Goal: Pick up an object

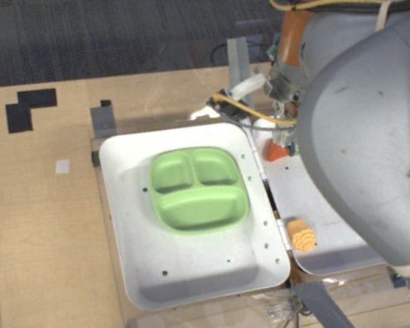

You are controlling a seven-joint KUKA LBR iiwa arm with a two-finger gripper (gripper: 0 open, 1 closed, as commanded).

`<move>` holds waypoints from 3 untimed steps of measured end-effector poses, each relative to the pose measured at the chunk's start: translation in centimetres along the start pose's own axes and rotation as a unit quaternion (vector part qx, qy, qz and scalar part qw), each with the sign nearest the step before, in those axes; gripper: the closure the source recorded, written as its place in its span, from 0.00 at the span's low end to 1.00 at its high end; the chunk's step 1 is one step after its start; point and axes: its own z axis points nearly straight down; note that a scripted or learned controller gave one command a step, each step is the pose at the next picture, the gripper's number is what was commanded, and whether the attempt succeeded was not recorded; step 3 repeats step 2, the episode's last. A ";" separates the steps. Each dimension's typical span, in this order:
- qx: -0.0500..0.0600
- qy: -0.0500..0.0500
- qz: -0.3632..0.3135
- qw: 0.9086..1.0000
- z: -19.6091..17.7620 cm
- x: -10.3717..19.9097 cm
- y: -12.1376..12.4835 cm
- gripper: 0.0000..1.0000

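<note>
Grey and bulky, the KUKA arm (369, 135) reaches low over the right bin (322, 256), its orange band (294, 31) angled toward the bench's far side. The gripper (284, 140) sits mostly behind the wrist and cabling, so whether it is spread or pinched shut cannot be told. A small red object (274, 152) lies at the gripper's tip, touching or just beside it. An orange ridged object (302, 236) rests well nearer the camera than the gripper, close to the bin's left wall. A green divided tray (197, 189) sits in the left bin (143, 283), across the wall from the tip. The likely risk: the red piece lies close to the wall, so a closing grip could nudge it aside or catch the rim.
</note>
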 end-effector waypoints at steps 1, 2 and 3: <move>0.000 0.000 0.000 1.000 0.0 0.5 -3.3 1.00; 0.000 0.000 0.002 1.000 0.0 0.2 -1.9 1.00; 0.000 0.000 0.002 1.000 0.0 0.2 -1.9 1.00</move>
